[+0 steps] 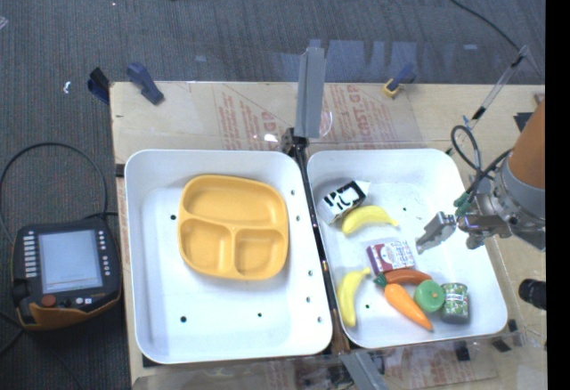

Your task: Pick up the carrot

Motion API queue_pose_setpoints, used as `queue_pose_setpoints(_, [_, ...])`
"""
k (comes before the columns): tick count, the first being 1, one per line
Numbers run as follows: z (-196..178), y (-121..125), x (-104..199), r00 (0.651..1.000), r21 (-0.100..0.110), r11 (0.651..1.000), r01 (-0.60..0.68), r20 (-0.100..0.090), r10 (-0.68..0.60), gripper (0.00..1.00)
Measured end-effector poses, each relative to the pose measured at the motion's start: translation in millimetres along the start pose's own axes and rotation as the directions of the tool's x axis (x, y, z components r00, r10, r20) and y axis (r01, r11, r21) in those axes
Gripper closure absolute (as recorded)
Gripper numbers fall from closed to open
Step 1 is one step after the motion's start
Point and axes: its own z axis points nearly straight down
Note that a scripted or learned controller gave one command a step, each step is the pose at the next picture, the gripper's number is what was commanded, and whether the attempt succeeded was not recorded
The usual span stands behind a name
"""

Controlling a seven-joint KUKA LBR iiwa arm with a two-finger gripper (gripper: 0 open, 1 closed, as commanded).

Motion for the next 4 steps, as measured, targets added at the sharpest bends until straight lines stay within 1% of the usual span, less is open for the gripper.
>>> queue_pose_setpoints(1, [142,-10,43,1.0,0.001,1.0,0.027,0.0,-0.027,0.0])
queue_pose_setpoints(2, [165,-10,35,0.996,0.0,0.996,0.084,0.0,-0.084,0.0])
queue_pose_setpoints(3, [157,-11,34,0.997,0.004,0.997,0.078,-0.002,-0.078,1.0])
queue_pose_setpoints(4, [65,13,79,0.982,-0.001,0.982,-0.191,0.001,0.191,1.0])
